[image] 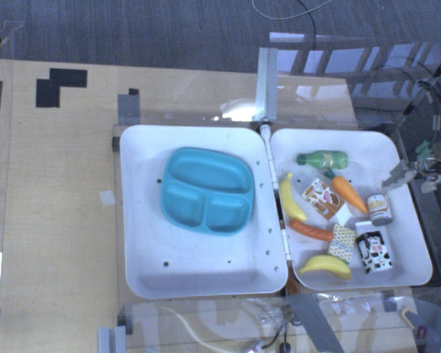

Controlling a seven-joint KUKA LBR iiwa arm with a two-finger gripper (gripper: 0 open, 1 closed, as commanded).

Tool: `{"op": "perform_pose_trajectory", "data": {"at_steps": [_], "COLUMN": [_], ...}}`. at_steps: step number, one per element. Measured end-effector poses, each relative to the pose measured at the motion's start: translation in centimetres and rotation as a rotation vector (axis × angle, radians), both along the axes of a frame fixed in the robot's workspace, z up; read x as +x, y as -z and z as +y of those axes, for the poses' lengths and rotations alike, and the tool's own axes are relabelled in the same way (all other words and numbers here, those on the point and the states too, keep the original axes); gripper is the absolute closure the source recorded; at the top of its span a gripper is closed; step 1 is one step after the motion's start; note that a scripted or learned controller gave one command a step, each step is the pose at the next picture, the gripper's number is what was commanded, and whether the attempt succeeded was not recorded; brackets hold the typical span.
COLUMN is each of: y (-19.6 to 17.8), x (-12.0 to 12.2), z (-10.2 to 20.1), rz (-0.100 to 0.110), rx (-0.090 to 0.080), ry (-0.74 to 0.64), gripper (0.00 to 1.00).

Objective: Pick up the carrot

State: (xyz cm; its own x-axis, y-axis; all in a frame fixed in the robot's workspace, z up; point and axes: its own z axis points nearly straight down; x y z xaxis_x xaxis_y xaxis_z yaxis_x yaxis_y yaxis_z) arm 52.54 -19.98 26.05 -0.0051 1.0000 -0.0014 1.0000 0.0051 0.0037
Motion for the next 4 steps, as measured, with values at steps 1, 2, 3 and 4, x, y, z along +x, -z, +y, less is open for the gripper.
{"op": "perform_pose_trajectory", "data": {"at_steps": [1,2,3,4], "y": [7.9,17.1,15.9,7.8], "x": [10.3,9.2,9.5,10.8], "z": [1.9,1.4,1.5,4.1], "rz": [0.001,-0.007,-0.012,-0.005], "rx": [0.000,-0.004,-0.003,-0.003], "ry": [-0.081,-0.303,-0.305,-0.396], "gripper": [0.00,0.00,1.00,1.00]}}
